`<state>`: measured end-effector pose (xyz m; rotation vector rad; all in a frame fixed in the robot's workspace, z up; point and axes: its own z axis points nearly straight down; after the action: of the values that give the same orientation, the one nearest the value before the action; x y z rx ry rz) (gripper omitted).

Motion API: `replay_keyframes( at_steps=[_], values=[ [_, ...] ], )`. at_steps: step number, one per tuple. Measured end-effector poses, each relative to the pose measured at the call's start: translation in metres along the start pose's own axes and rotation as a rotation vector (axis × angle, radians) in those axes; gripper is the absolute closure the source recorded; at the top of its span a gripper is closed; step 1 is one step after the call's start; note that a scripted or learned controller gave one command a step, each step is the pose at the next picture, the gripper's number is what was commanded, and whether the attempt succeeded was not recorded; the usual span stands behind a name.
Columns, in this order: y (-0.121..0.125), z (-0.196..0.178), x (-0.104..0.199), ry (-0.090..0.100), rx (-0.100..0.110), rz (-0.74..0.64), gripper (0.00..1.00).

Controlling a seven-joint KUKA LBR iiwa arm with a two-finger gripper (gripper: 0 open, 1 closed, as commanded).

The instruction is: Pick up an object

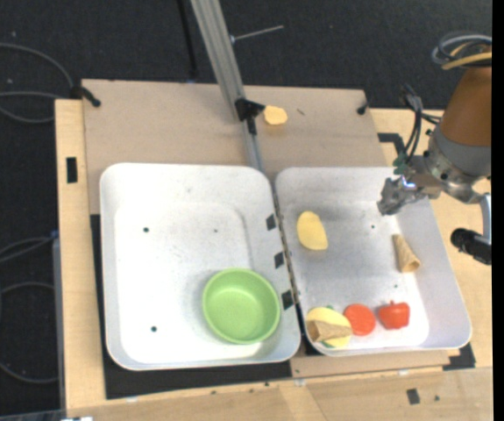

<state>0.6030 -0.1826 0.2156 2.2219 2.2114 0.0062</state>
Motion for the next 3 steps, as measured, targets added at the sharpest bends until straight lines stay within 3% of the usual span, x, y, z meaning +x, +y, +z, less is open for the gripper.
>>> replay_keyframes(
  at_steps=[1,3],
  values=[
    [-0.003,-0.054,-0.01,0.0,0.0,-0.002,1.0],
    [-0.005,-0.058,0.099,0.003,0.006,-0.013,1.0]
  ],
)
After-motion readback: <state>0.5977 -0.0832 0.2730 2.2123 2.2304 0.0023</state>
